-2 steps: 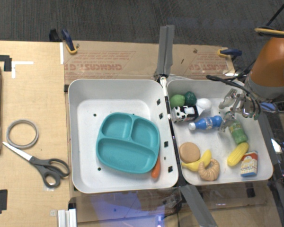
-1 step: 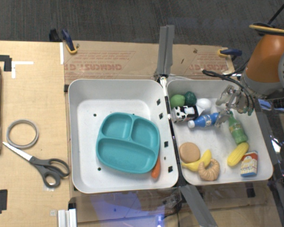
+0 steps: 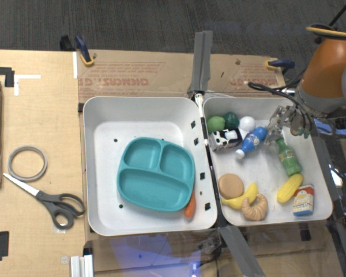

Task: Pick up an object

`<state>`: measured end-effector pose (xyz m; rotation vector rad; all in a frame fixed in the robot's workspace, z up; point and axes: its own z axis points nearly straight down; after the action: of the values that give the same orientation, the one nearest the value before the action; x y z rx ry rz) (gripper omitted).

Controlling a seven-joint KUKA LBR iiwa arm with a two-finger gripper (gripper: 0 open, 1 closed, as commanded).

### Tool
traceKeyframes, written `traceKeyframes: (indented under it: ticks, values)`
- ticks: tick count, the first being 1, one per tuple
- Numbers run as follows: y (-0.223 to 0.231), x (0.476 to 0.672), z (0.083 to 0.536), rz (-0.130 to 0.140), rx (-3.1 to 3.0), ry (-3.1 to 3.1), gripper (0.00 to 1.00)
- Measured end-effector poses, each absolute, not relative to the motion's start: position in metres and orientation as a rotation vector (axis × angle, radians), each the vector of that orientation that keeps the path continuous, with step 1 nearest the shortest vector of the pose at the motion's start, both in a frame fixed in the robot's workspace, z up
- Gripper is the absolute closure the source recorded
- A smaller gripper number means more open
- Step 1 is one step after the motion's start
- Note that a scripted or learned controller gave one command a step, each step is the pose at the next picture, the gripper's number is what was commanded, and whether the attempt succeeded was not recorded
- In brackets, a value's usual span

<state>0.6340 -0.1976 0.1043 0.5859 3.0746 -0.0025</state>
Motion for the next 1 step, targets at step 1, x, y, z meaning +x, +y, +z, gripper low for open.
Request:
traceKeyframes:
  ticks: [1]
  values:
    - [-0.1973,0.6341,0.1043,-0.002,0.586,3.075,0.0]
